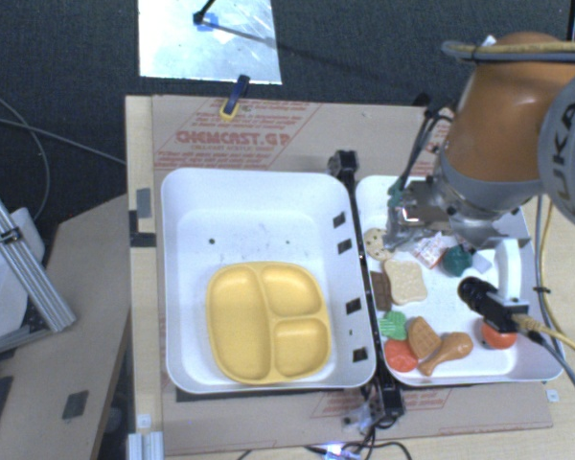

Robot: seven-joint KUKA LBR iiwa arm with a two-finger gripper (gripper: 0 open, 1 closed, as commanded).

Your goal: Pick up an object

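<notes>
Hovering low over the right bin (532, 367), the arm (517, 113) hides much of what it reaches for, and whether the jaws stand wide or narrow I cannot tell from here. The toy foods lie crowded together: a cookie (375, 243), a bread slice (405, 282), a drumstick (445, 350), a tomato (400, 356). Packed so close, a descent could nudge one piece into another or pinch two at once, and rounded plastic may slip free. The left bin (259, 199) carries a yellow divided tray (268, 319). Both bins sit on cardboard (240, 132) over the counter (86, 286), with dark carpet (57, 36) beyond.
</notes>
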